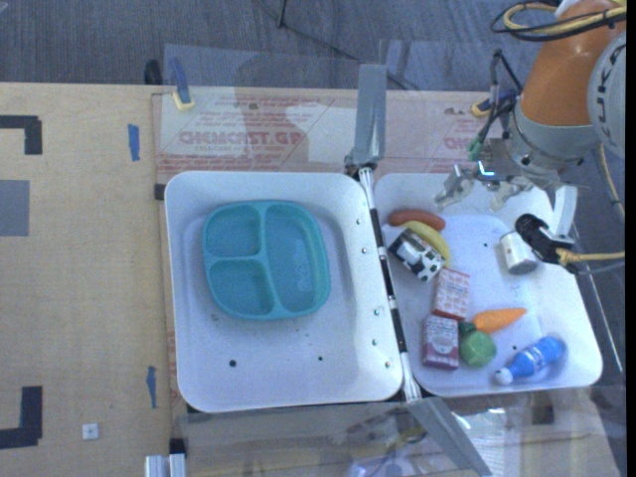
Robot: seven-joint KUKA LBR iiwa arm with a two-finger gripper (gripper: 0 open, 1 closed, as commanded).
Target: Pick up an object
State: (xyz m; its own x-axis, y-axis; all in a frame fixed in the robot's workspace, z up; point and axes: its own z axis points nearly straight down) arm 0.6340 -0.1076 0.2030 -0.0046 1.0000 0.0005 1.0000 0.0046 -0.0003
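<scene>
Approach step, nothing grabbed yet. Gripper (484,180) hovering at right bin's (586,366) 12 o'clock, fingers spread. Next: drop toward banana (429,234) at 7 o'clock.

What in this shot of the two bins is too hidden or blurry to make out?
- Gripper: finger state unclear in the camera view, small and blurred under the wrist.
- Red cartons: print too small to read.
- Black-and-white object: identity unclear, partly covered by the banana.

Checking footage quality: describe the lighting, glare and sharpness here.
Camera view: even, soft light; faint shadows under the teal plate; pale reflections across the clear sheet behind the bins; the whole image slightly soft, so labels on the small red boxes are unreadable.
</scene>
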